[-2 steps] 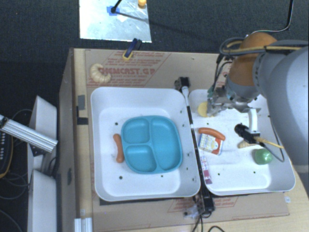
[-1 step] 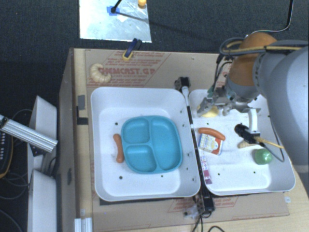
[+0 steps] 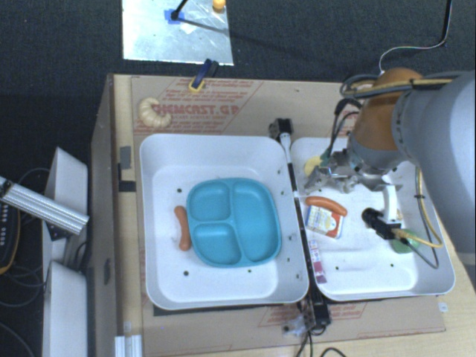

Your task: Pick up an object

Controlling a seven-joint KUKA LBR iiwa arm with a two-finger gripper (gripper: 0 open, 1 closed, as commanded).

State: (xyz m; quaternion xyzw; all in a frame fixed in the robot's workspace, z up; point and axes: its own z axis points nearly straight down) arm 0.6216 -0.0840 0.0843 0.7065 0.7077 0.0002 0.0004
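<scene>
The single camera is fixed above the worktop (image 3: 223, 106) and looks down on it at a slant, far enough off to take in both white bins whole, the left bin (image 3: 156, 222) and the right bin (image 3: 372, 274) side by side across the middle of the view. Dark floor (image 3: 59, 50) shows beyond the far edge and to the left. The grey arm (image 3: 439, 132) enters from the right.
</scene>
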